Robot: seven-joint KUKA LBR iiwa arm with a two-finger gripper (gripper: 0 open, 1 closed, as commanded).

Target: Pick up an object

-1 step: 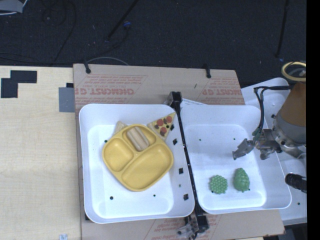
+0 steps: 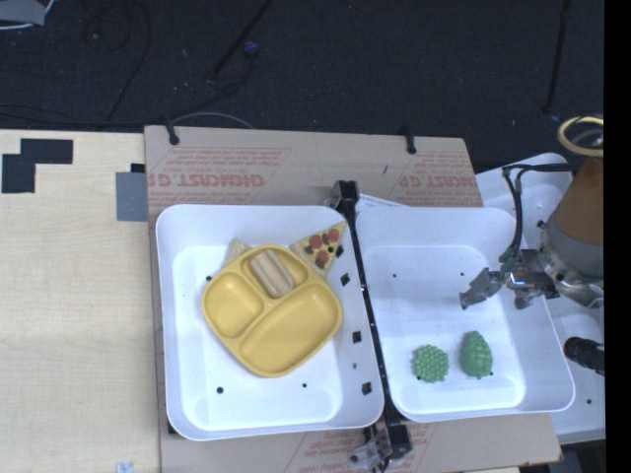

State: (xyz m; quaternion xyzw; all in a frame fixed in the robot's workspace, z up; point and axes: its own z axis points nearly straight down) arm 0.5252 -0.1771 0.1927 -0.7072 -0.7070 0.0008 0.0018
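My gripper (image 2: 504, 291) hovers over the right side of the right bin (image 2: 449, 227), reaching in from the right edge. Its fingers (image 2: 479, 293) are spread open with nothing between them. Two green toys lie below it near the bin's front: a round bumpy one (image 2: 430, 363) and an oblong one (image 2: 476, 354) just to its right. The oblong one lies a little in front of the left fingertip.
The left bin (image 2: 187, 264) holds a yellow divided plate (image 2: 286, 333) with a tan bread-like piece (image 2: 269, 270) in one compartment. A toy pizza slice (image 2: 322, 246) lies by the plate's far right. A black divider (image 2: 360, 304) separates the bins.
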